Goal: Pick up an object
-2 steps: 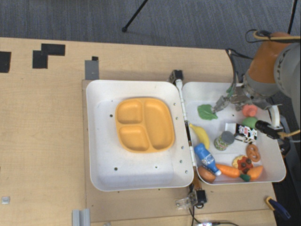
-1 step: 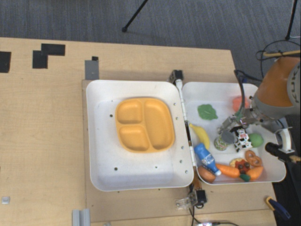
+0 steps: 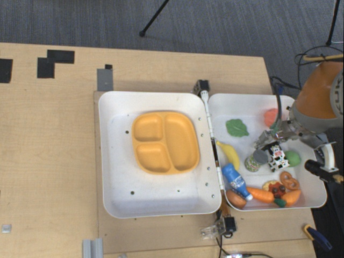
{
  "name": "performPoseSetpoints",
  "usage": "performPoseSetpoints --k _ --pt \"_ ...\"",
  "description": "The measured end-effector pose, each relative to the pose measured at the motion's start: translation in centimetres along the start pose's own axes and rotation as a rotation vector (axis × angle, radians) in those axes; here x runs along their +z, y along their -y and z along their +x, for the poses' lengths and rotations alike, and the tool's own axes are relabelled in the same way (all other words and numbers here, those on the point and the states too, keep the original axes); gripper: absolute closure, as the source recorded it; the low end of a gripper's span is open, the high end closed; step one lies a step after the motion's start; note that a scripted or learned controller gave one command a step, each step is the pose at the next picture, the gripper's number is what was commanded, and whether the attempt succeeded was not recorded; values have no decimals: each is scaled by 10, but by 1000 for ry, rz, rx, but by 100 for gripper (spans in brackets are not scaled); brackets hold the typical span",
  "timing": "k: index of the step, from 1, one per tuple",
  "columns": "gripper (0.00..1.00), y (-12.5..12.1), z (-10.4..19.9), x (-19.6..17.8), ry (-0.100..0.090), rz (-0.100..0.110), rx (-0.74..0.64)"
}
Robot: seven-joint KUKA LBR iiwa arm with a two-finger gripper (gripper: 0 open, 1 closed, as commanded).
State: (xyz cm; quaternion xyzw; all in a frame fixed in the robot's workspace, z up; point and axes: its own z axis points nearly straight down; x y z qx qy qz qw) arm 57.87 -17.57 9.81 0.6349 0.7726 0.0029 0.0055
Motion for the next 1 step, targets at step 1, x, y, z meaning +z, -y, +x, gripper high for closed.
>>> performPoseSetpoints --k 1 --pt "100 -6 41 -109 -3 4 -108"
